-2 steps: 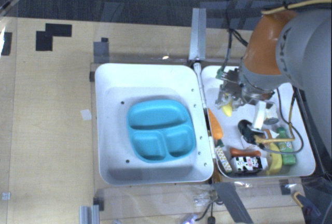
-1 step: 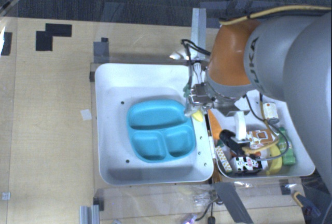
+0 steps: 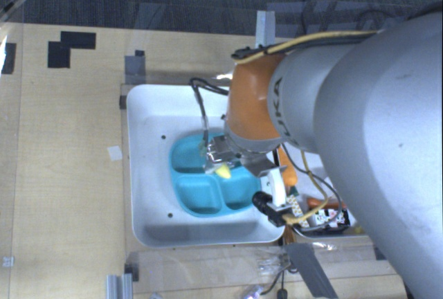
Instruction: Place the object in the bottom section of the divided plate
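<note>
One white bin (image 3: 149,173) holds one blue divided plate (image 3: 201,183). One small yellow object (image 3: 223,171) sits right over the plate's centre divider, directly under the gripper (image 3: 220,158); can't tell if it's pinched. Object looks light and rigid, probably slick; grip across the narrow sides.

A blue divided plate (image 3: 201,183) lies flat in the left bin (image 3: 149,152); a small yellow object (image 3: 223,171) sits over its middle.
</note>
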### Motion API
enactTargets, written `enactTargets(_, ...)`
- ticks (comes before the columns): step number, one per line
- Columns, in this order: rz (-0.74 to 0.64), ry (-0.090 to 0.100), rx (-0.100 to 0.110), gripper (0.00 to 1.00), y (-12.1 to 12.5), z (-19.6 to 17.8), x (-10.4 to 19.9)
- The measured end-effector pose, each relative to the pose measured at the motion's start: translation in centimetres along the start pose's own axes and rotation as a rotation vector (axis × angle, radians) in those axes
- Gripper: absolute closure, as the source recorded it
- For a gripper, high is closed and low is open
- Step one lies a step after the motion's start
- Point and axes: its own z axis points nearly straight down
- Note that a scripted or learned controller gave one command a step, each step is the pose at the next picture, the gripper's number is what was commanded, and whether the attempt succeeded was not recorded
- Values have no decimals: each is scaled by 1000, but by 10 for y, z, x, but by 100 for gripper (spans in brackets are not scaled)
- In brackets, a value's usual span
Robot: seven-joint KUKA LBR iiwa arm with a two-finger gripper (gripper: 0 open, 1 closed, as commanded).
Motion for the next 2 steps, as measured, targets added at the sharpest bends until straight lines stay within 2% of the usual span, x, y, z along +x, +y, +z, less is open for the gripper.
enactTargets(1,376,-1,0,100,22,-54,-59)
enactTargets(2,272,0,0,100,-64,-54,-69)
